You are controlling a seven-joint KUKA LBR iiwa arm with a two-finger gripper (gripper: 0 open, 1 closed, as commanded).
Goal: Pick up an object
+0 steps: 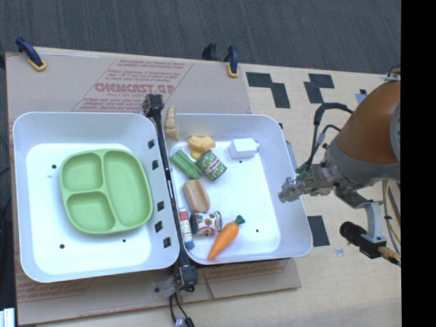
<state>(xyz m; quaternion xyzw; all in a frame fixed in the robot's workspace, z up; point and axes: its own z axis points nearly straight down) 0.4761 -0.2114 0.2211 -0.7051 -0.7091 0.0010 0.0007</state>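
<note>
The right bin (269,131) holds several small objects: a white block (243,148), a yellow piece (200,143), a green can (212,165), a green stick-shaped piece (183,163), a tan bread-like piece (197,196), a small labelled can (207,222) and an orange carrot (225,238). My gripper (293,190) hangs over the right rim of this bin, well to the right of all these objects. Nothing shows in its grasp. The grey and orange arm (371,138) reaches in from the right.
The left bin (27,247) carries a green divided plate (105,191). A black divider bar (163,176) runs between the bins, with a tan figure (170,122) at its top end. Cardboard (136,84) lies under the bins, held by blue clamps (233,58).
</note>
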